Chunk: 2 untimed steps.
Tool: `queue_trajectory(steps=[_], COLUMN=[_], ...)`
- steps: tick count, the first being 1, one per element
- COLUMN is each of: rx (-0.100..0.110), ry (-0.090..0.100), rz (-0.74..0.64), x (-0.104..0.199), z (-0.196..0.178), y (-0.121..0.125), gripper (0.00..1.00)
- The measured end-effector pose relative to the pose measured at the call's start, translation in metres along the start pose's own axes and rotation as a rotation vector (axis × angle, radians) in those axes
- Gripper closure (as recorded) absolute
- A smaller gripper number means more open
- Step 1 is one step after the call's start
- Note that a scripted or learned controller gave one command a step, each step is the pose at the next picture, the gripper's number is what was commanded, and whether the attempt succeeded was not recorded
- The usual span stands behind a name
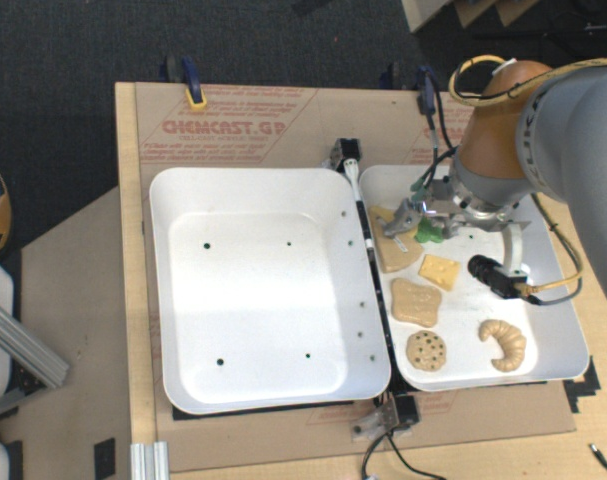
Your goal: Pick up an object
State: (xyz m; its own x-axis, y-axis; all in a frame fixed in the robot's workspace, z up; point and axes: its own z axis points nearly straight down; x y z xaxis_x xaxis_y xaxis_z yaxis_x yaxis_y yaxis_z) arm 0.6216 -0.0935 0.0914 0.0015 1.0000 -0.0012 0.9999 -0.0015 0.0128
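The object to be picked up is not specified; candidates are lying in the right-hand shallow white plastic bin point(568, 353), which serves as the landmark here. The left-hand white bin point(253, 288) is sitting against its left wall. Inside the right-hand bin, nearest that left wall, a pale tan flat slice point(393, 253) is lying. Below it a beige toast-shaped piece point(417, 302) and a round speckled cookie point(426, 350) are resting toward the front edge. A yellow cheese-like wedge point(440, 271) is sitting near the centre, and a tan croissant point(504, 343) is lying at the front right. All appear to be light, rigid toy foods; flat ones are offering little height, so edge-to-edge pinching is advisable. The croissant is looking easiest, taken across its thick middle.

The grey two-finger gripper point(415, 218) is hanging over the rear left of the bin, beside a small green item point(430, 232). Whether its jaws are standing apart or together cannot be told.
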Motion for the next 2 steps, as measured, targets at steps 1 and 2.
queue_trajectory(steps=[1,2], rx=[0.003,0.02], ry=[-0.001,0.002], rz=[-0.003,0.005], x=[0.001,-0.046], z=[0.005,0.006], y=[0.048,-0.03], gripper=[0.0,0.0])
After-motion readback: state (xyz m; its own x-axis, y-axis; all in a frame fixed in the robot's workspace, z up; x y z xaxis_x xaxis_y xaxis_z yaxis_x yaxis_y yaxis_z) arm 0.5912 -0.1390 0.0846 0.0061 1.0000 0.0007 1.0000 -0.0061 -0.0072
